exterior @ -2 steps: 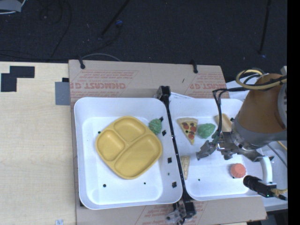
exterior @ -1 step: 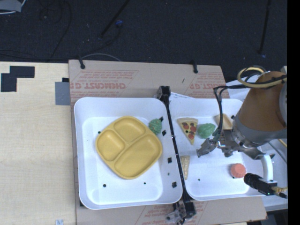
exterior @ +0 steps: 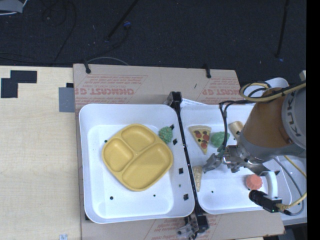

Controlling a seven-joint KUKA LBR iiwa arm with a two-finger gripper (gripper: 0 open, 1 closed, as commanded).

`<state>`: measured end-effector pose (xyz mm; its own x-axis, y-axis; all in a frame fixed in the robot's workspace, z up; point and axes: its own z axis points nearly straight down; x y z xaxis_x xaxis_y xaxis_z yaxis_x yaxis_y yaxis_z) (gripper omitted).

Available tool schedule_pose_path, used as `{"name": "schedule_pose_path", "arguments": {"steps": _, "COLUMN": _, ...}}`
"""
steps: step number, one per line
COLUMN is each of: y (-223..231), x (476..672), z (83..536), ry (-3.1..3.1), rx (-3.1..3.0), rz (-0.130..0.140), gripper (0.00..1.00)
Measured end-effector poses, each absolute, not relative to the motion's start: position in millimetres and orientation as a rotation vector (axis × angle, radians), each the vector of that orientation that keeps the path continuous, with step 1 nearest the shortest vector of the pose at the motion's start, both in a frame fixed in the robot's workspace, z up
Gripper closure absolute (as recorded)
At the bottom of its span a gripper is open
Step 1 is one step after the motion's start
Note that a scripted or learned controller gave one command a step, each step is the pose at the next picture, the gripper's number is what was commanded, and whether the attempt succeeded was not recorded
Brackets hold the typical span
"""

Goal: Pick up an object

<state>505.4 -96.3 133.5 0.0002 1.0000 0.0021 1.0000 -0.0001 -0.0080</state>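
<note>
Two bins: left bin [exterior: 95, 134] holds one yellow tray [exterior: 137, 156] and one green piece [exterior: 165, 133]. Right of the tray, one pizza slice [exterior: 202, 137] points down. Gripper [exterior: 214, 162] beside it; finger spread unclear.

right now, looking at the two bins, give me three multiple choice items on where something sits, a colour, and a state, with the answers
1. Where does the yellow plate lie?
A. in the left bin
B. in the right bin
C. on the cardboard outside the bins

2. What colour is the round object near the right bin's front right corner?
A. blue
B. orange-red
C. white

3. How does the yellow plate sit?
A. standing on edge
B. flat, compartments facing up
C. flipped upside down

Answers:
1. A: the yellow plate rests on the floor of the left bin.
2. B: the round object in the right bin is orange-red.
3. B: its three compartments face the camera.
</note>
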Motion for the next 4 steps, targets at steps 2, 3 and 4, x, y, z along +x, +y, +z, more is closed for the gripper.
{"name": "schedule_pose_path", "arguments": {"steps": 2, "y": -101, "x": 505.5, "z": 98, "ry": -2.212, "rx": -2.233, "rz": 0.005, "gripper": 1.00}}
{"name": "schedule_pose_path", "arguments": {"steps": 3, "y": -100, "x": 515.1, "z": 146, "ry": -2.223, "rx": -2.220, "rz": -0.001, "gripper": 1.00}}
{"name": "schedule_pose_path", "arguments": {"steps": 4, "y": -91, "x": 516.5, "z": 193, "ry": -2.222, "rx": -2.219, "rz": 0.001, "gripper": 1.00}}
